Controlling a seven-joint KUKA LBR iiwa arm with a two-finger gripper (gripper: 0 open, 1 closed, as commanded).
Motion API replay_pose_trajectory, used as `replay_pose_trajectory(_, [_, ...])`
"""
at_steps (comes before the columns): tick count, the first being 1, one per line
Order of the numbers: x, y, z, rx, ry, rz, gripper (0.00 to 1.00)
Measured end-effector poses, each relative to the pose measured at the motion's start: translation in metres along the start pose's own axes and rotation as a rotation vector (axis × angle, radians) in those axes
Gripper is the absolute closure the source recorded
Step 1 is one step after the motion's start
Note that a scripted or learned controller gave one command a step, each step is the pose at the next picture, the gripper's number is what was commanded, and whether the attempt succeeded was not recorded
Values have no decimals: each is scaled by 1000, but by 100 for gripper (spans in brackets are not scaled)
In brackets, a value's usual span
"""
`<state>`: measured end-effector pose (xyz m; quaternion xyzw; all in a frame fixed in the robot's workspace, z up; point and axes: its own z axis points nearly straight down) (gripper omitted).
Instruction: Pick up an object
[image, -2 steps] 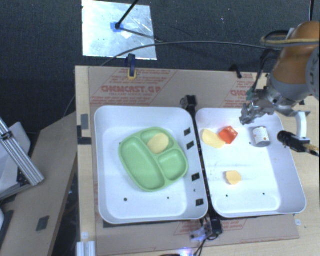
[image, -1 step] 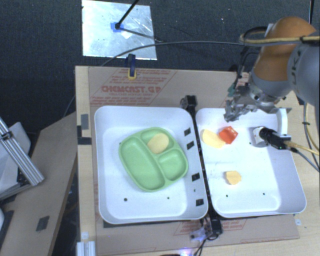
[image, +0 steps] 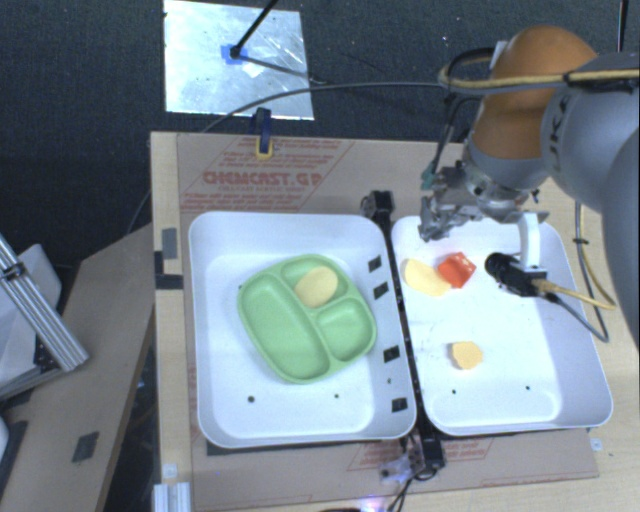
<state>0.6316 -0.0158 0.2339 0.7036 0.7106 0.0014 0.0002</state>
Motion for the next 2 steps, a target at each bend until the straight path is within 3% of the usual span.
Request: replay_pose_trajectory(2, [104,-20,21,3,0,0,100])
